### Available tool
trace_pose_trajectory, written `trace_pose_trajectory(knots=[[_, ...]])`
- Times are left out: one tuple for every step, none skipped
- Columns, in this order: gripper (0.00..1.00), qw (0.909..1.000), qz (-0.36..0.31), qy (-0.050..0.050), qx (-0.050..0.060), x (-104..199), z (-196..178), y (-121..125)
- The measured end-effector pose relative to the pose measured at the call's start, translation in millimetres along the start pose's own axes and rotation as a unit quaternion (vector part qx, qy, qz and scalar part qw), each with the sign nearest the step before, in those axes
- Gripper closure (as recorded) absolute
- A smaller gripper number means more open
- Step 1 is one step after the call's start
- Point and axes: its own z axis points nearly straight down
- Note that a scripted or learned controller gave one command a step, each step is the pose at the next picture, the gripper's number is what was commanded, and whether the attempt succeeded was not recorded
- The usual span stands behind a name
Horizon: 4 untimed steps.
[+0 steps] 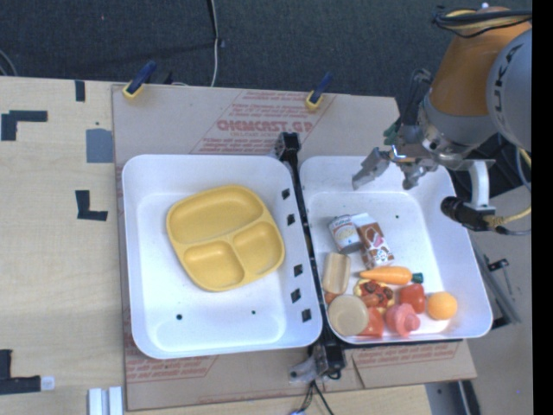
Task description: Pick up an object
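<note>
The right bin (pixel 436 232) holds a pile of toy food: a small can (pixel 344 232), a brown packet (pixel 374 244), a tan bread piece (pixel 335 273), an orange carrot (pixel 389 276), a round beige disc (pixel 348 315), red pieces (pixel 404 308) and an orange ball (pixel 441 305). My gripper (pixel 390 169) hangs over the far edge of this bin, well above the food. Its two grey fingers (pixel 370 168) are spread apart with nothing between them.
The left bin (pixel 147 318) contains a yellow divided plate (pixel 226 236). Black clips line the wall between the bins (pixel 298 232). A black cable (pixel 212 24) runs at the back, and yellow and blue clamps (pixel 136 83) hold the cardboard base.
</note>
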Motion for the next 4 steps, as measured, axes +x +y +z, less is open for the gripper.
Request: trace_pose_trajectory(knots=[[0.0,1.0,0.002,0.0,0.004,-36,80,-23],[0.0,0.9999,0.002,-0.004,-0.014,-26,112,-29],[0.0,0.9999,0.001,-0.004,-0.015,-25,116,-29],[0.0,1.0,0.001,-0.002,-0.004,-25,126,-35]])
